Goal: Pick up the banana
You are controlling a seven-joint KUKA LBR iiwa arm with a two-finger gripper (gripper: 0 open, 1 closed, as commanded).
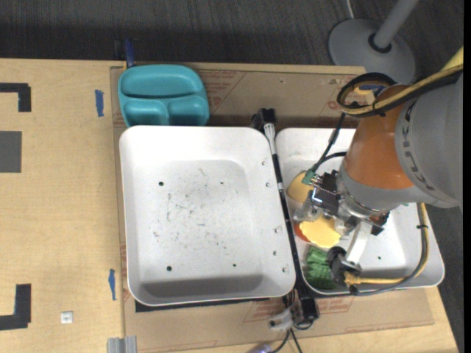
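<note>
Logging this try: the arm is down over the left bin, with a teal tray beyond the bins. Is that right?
Not quite. The camera view shows the arm down over the right bin, among the yellow and green items there, not the left bin. The rest holds: a teal tray sits beyond the bins.

I see left bin (199, 212): smooth white plastic, scuffed grey. Teal tray (163, 94) at 12 o'clock: matt plastic. Bench (59, 197): matt cardboard.
</note>
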